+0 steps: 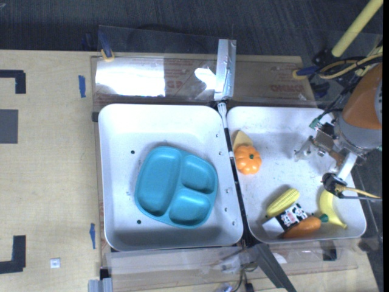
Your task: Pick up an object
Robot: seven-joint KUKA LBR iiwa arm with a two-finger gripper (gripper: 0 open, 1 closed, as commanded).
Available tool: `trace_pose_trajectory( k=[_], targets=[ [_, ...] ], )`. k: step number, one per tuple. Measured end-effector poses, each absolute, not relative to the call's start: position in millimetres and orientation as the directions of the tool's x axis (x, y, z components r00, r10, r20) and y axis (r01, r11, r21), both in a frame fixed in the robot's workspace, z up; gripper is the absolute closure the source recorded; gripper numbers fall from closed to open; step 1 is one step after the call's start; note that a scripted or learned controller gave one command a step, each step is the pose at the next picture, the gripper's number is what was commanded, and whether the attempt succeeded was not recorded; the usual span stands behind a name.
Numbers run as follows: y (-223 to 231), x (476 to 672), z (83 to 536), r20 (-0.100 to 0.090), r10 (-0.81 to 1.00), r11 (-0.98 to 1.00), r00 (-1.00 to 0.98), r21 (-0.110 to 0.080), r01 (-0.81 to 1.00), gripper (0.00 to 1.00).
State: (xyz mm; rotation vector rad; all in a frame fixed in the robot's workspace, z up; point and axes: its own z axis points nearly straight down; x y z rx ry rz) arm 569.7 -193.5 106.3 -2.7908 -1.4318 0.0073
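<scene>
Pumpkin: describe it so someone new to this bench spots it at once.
Take the white bin on the view's right and look along its left wall. The pumpkin sits there, a yellow wedge just behind it. It alone is round and orange; the corn, carrot and banana are long and lie nearer the front edge.

Arm [363, 111] enters from right; claw [308, 146] points left

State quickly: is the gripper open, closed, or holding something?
Grey arm's metal gripper: cannot be told; it is over the right shallow white bin.
</scene>
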Motion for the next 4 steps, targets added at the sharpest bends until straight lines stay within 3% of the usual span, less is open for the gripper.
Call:
trace_pose_trajectory(
  k=[1,2,3,4],
  targets=[
    [-201,488.2,92,0.024,0.807,-0.59,0.59,-0.006,0.807,0.0],
    [-190,567.9,87,0.01,0.809,-0.588,0.588,0.0,0.809,0.0],
    [-190,567.8,87,0.01,0.809,-0.588,0.588,0.0,0.809,0.0],
    [-197,535.2,90,0.021,0.764,-0.645,0.645,-0.005,0.764,0.0]
  ],
)
